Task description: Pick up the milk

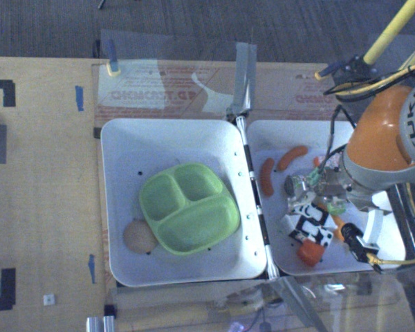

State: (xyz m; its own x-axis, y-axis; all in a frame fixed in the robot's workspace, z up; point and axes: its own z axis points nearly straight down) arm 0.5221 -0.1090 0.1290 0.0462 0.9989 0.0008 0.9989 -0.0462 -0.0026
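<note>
The milk (310,228) is a small white carton with black patches and a red end. It lies on its side in the front of the right bin (283,140). My gripper (303,188) hangs low over the middle of that bin, just behind the carton's upper end and close to it. The wrist with the orange band covers the bin's right part. Whether the gripper touches the carton is hidden by the wrist.
Two reddish sausages (266,176) (292,157) lie in the right bin behind the gripper. A small orange piece (337,225) shows right of the carton. The left bin (117,144) holds a green divided plate (189,208) and a tan round thing (138,236).
</note>
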